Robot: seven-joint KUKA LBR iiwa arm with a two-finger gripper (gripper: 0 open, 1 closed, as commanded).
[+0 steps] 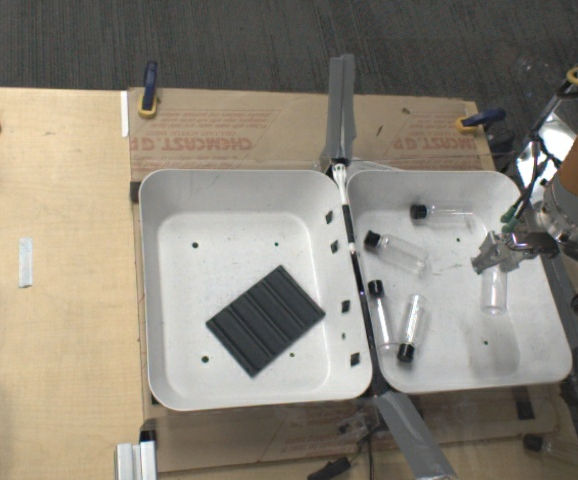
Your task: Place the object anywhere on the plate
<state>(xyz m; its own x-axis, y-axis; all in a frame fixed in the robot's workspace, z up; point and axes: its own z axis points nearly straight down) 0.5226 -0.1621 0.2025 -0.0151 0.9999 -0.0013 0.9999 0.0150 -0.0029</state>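
Camera view, right side: my gripper (491, 258) grasps a clear plastic vial (493, 290) above the right white bin (529, 368), ready to carry it to the dark ribbed plate (266, 320).

2 bins (159, 298), 1 plate (266, 320), 5 vials (406, 328).

floor (269, 23): dark grey carpet | bench (49, 268): pale wood | cardboard sheet (269, 133): clamped at back
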